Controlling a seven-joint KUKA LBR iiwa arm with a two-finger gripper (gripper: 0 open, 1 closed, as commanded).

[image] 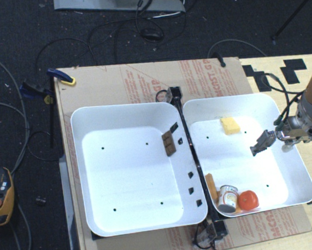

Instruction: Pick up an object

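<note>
My gripper (260, 144) hangs over the right side of the right bin (290, 152), reaching in from the right edge. Nothing shows in it. A yellow block (230, 125) lies at the back of this bin, up and to the left of the gripper. In the bin's front corner sit a small can (227, 197) on its side, a red ball-like fruit (248, 199) and an orange stick (210, 185) along the left wall. A brown block (169, 143) lies in the left bin (90, 128) near its right wall.
The two bins share a dark divider (187, 146) with clips. They rest on a cardboard sheet (140, 79). Cables run over the dark floor behind, and a yellow-and-blue clamp (62, 76) sits at the sheet's back left corner.
</note>
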